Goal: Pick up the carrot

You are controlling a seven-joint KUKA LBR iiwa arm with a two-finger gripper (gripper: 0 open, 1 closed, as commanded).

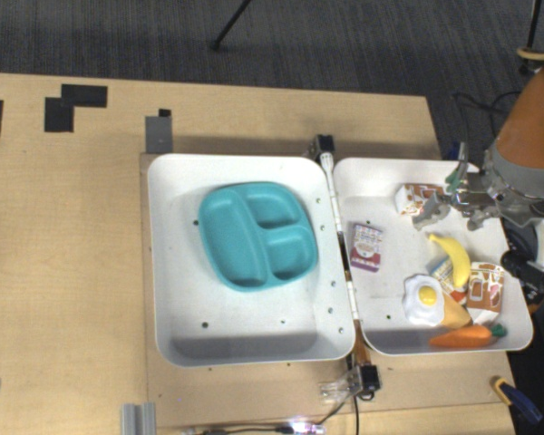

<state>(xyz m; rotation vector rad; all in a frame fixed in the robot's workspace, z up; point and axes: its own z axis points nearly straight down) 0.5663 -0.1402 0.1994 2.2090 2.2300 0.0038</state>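
One carrot (462,337) lies at the right bin's (381,188) six o'clock; bring your gripper (453,202), fingers spread and empty, down there.

We see two bins side by side on the bench (72,243). The left bin (172,333) holds a divided tray (257,234) near its middle. In the right bin (381,320), a small packet (366,246) lies at left, a banana (451,256) centre-right, a fried egg (423,299) below it, and the carrot (461,337) along the near wall. The gripper (453,202) hovers over the far right part.
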